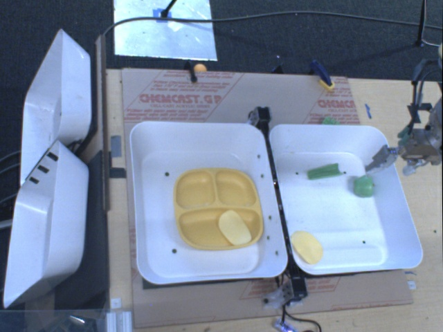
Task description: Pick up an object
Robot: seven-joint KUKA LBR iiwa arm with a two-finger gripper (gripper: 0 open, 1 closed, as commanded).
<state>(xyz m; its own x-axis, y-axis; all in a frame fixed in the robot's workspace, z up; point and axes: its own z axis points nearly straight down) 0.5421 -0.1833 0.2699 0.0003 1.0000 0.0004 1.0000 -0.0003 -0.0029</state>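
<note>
I see the gripper (385,159) at the right bin's (346,258) right edge, finger state indeterminate, near the green ball (363,186) and green cylinder (324,172).

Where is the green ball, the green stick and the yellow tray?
green ball (363,186), camera view, middle of its round top.
green stick (323,172), camera view, middle of its length.
yellow tray (196,189), camera view, floor of its upper left compartment.

Yellow divided tray (208,216) in a white bin (156,185); green stick (323,172) and green ball (363,186) in another white bin (398,244)
</note>
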